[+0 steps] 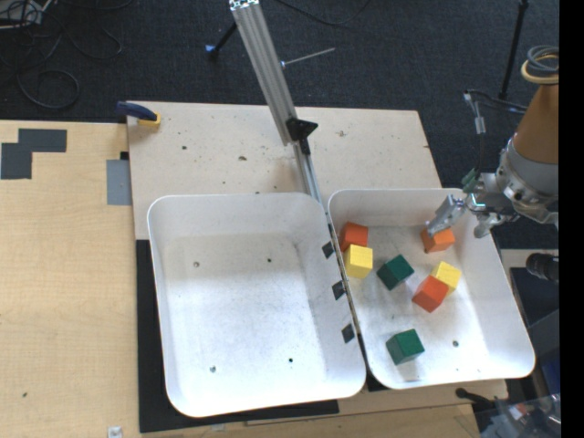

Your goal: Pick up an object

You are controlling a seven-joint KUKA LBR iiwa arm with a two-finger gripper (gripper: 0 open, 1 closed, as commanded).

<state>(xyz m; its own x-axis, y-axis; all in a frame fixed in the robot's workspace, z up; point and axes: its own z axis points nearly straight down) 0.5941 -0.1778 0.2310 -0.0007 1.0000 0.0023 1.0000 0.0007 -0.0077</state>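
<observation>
Start at your left: the left bin [182, 235] carries no blocks and lies well apart from the fingers, so nothing there concerns this step. Crossing the divider, you meet an orange block [355, 235] with a yellow block [359, 261] touching it just below, both well to the left of the fingers. Next comes a dark green block [395, 271], down and left of the fingertips, and lower still a second green block [404, 345] near the front wall of the right bin [511, 354].

Then the work itself. The gripper [441, 229] reaches in from the right, and a small orange block [440, 239] sits right at the fingertips. It looks pinched between them, though you cannot tell for sure whether the fingers are clamped on it or merely touching. Just below the fingers lie another yellow block [447, 275] and a red-orange block [431, 293].

You are, by my reading, at the grasp or the start of the lift. The next move calls for a straight rise, watching that the block comes up with the fingers.
</observation>
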